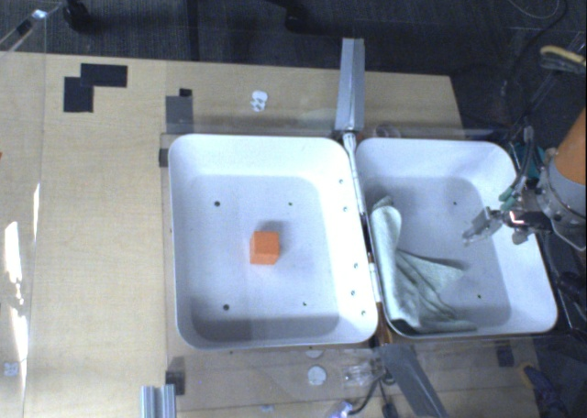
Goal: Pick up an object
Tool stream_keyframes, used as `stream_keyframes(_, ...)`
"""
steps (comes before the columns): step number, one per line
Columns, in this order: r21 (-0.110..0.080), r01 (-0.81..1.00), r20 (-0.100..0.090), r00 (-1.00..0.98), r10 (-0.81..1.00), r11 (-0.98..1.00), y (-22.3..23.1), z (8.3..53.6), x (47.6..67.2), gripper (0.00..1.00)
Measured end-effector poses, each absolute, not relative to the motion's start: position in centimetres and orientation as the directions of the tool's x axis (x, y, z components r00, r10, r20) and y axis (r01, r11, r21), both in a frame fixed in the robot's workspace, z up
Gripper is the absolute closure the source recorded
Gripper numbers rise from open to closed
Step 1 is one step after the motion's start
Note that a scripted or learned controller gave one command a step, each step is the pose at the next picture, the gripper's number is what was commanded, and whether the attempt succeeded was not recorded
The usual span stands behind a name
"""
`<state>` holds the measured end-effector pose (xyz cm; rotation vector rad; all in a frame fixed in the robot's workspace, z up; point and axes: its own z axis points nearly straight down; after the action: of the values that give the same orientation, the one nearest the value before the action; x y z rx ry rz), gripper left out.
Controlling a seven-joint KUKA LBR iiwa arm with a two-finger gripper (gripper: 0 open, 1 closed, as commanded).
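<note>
An orange cube [265, 247] sits on the floor of the left bin [188, 224], near its middle. A crumpled pale cloth [411, 271] lies along the left side of the right bin [459, 164], reaching toward the front wall. My gripper [500, 226] hovers over the right part of the right bin, to the right of the cloth and apart from it. Its fingers are open and nothing sits between them. The orange-banded wrist enters from the right edge.
A metal divider post [351, 86] stands behind the seam between the two bins. The wooden bench [92, 251] spreads to the left with black tape marks [92, 84]. Cables and a chair base lie on the dark floor behind.
</note>
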<state>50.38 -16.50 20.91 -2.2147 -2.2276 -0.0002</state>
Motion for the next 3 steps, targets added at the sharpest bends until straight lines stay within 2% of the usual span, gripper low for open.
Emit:
stream_keyframes(1, 0.003, 0.962, -0.001, -0.273, 0.962, 0.273, -18.0, 22.8, 51.7, 0.00)
stream_keyframes(2, 0.003, 0.887, -0.002, -0.462, 0.887, 0.462, -20.5, 12.5, 51.7, 0.00)
stream_keyframes(3, 0.007, 0.886, -0.004, -0.464, 0.886, 0.464, -20.5, 13.5, 51.9, 1.00)
